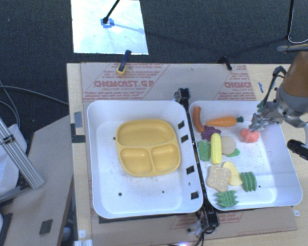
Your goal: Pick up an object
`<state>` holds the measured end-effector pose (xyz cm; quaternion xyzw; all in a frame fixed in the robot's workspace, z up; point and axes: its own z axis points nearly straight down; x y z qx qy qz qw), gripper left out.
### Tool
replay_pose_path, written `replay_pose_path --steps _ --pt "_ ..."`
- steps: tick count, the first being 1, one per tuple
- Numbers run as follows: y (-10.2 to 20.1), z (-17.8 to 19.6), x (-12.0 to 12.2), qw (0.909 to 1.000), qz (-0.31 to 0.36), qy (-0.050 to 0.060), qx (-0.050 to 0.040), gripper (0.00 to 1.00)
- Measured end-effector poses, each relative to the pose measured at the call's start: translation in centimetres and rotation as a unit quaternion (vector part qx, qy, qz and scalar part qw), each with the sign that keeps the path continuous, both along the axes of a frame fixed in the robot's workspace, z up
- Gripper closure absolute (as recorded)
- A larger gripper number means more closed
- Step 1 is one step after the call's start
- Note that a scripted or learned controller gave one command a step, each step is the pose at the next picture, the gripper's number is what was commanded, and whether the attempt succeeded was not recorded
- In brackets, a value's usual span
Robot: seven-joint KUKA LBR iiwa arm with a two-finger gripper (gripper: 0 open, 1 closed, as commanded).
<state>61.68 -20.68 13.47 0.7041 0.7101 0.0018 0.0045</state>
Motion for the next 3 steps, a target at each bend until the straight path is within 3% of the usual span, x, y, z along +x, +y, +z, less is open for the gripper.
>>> replay_pose_path --steps 1,2,3 --pt "0.0 -0.1 0.0 1.0 0.001 0.001 0.0002 0.0" --pt "4.2 -5.3 -7.2 1.0 -0.004 0.008 0.0038 0.0" --pt "0.9 -0.4 -5.0 1.0 -0.004 0.001 0.0001 0.0"
